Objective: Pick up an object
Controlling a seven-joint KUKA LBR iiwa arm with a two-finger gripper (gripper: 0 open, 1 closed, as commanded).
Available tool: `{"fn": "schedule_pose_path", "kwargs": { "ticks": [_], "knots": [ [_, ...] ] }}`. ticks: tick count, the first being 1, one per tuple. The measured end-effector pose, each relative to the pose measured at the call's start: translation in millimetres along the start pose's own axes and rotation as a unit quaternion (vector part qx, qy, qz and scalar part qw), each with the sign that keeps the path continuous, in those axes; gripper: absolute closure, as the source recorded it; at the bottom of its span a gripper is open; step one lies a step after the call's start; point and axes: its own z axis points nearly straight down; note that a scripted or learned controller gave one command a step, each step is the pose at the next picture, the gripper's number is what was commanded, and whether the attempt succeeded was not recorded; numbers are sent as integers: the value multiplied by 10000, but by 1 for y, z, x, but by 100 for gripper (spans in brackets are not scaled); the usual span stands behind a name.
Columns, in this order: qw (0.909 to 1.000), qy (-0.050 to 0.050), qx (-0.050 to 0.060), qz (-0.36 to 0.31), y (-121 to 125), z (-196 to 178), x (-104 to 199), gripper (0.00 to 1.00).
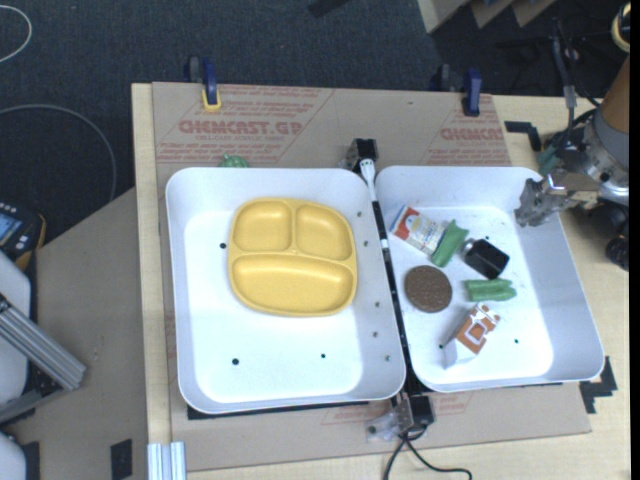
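Nothing is picked up yet: the tool (533, 206) hangs at the right bin's (570, 288) far right rim, its grip impossible to judge, with the black block (486, 257) and green pieces (489, 289) lying below-left, untouched.

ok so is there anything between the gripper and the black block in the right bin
Nothing visible does. The gripper sits over the right bin's upper right corner, and the black block lies below and left of it with bare white floor between. The nearest neighbours, a green piece and a green bar, sit off that line.
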Motion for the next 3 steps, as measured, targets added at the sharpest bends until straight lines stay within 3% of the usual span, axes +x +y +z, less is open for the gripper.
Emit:
{"fn": "schedule_pose_path", "kwargs": {
  "ticks": [1,2,3],
  "knots": [
    [10000,27,17,-73,-50,36,90,100],
    [10000,-4,-43,-55,6,64,113,100],
    [10000,12,-21,-65,-23,36,160,100]
  ]
}}
